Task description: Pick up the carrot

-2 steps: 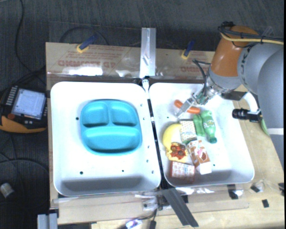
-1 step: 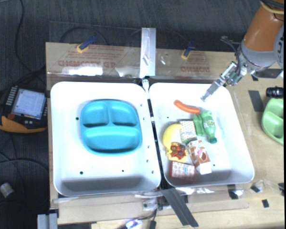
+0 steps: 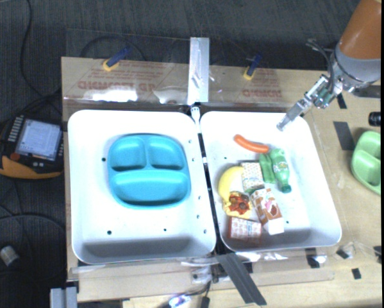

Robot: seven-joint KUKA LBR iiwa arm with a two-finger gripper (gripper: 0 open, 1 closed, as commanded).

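The grey, orange-banded arm is slanted in from two o'clock, its two-finger gripper [image 3: 285, 123] poised, grip state indiscernible, above the right white bin's [image 3: 320, 172] rim, near the slim orange carrot [image 3: 251, 144].

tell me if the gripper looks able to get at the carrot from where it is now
Probably yes. The carrot lies on bare floor at the far end of the right bin, apart from the pile, and the gripper hangs just beyond it with nothing between.

Two bins sit side by side. The left bin [image 3: 83, 172] holds a divided tray [image 3: 148, 170]. In the right bin [image 3: 320, 191], the carrot [image 3: 251, 144] lies farthest, a bottle [image 3: 276, 167] right of it, with a banana [image 3: 226, 181] and small cartons [image 3: 256, 201] nearer. The gripper [image 3: 286, 122] hangs over that bin's far right corner.
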